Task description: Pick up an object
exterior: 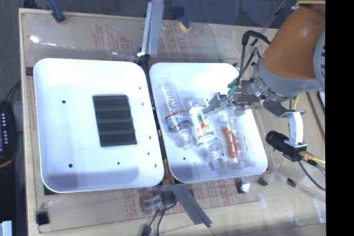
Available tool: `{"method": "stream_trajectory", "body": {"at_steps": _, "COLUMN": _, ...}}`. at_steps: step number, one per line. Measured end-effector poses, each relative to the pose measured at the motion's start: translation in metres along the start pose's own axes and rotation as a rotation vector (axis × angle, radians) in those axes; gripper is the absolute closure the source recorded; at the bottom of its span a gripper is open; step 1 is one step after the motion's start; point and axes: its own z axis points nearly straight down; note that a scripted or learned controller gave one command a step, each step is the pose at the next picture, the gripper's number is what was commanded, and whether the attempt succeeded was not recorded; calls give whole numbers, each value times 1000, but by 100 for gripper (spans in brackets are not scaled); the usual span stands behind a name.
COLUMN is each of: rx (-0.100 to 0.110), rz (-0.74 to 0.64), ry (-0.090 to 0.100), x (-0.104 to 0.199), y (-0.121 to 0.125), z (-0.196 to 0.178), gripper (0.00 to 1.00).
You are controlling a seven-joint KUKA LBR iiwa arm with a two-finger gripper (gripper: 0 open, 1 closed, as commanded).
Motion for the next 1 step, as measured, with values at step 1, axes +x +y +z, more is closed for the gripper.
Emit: {"method": "stream_trajectory", "body": {"at_steps": 1, "rx": 1, "rz": -89, "ry": -1, "x": -22, "y": 10, "z": 65, "gripper": 0}}
